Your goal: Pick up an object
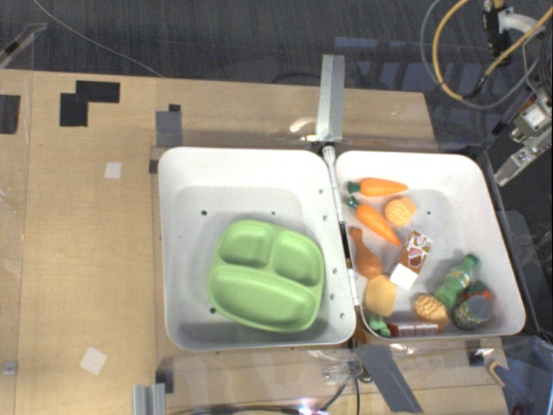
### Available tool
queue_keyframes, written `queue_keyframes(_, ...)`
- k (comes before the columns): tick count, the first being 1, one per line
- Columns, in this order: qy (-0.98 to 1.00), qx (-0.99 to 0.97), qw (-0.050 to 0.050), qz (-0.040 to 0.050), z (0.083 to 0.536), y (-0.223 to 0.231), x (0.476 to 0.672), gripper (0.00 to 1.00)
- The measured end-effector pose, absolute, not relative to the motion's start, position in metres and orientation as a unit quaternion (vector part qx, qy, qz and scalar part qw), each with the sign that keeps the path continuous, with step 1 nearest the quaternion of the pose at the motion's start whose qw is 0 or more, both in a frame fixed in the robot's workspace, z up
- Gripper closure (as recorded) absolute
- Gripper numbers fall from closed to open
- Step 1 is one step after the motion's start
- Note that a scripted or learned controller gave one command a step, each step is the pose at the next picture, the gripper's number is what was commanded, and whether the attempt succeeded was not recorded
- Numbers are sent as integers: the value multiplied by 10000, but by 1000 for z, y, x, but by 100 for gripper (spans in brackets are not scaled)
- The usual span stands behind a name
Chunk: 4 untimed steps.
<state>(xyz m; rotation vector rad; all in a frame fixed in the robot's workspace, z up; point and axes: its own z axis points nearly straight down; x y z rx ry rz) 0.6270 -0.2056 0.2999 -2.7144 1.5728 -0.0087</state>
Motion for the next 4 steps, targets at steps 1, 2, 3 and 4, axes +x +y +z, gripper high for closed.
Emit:
queue_keyframes(1,5019,-8649,52,-43,312,-203,629,100)
queue_keyframes(2,5034,-8640,79,-63,324,-201,631,100)
queue_keyframes(3,5051,-8629,106,-82,336,-200,632,100)
queue_keyframes(4,5069,-8618,134,-102,348,-199,634,100)
